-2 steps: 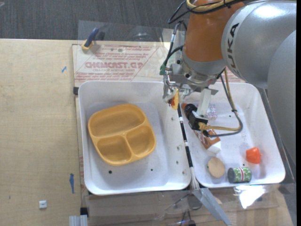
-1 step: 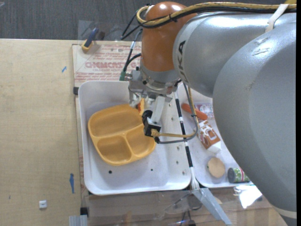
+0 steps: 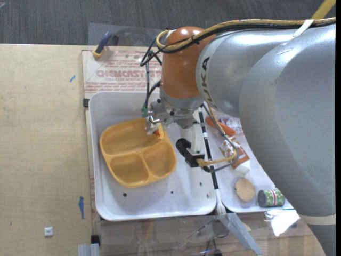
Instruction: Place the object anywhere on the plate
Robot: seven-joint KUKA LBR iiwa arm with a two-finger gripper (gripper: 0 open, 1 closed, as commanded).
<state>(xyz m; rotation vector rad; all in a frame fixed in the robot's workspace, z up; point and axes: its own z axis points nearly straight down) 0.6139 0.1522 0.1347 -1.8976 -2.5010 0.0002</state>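
Nearest the camera, a green-patterned can [image 3: 271, 198] and a tan disc [image 3: 245, 189] lie in the right bin [image 3: 230, 202]; I judge them spare stock. Further in, the yellow divided plate [image 3: 137, 153] sits in the left bin [image 3: 160, 204], well inside its walls. My end effector [image 3: 153, 122] hangs over the plate's far rim, with something small and orange [image 3: 157, 133] at its tip, likely the object, so above the plate. Whether I am closed on it I cannot tell. Beyond lies the worktop [image 3: 37, 116].
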